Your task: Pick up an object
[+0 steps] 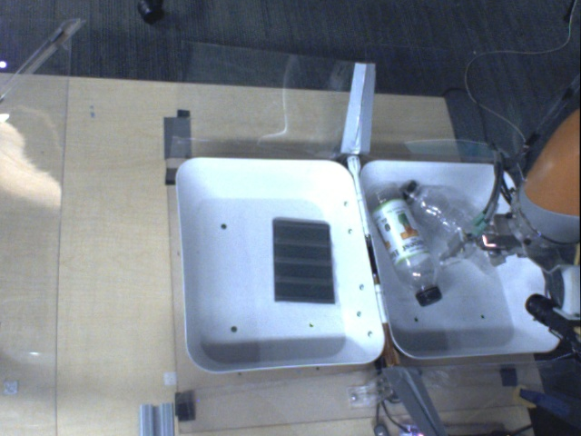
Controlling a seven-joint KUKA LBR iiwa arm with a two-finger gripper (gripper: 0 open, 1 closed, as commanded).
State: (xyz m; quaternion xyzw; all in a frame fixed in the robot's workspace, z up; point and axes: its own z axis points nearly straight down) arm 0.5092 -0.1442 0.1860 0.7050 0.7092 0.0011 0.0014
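Two clear bottles lie in the right bin: a labelled bottle near its left wall and a crumpled bottle beside it. The pincer sits just right of them, its grip impossible to tell. The left bin holds one dark pad.

Pale wood bench under clear plastic sheeting, glare at the far left. Dark carpet beyond the far edge. Metal strut upright between the bins. Thin cables trailing at the right.
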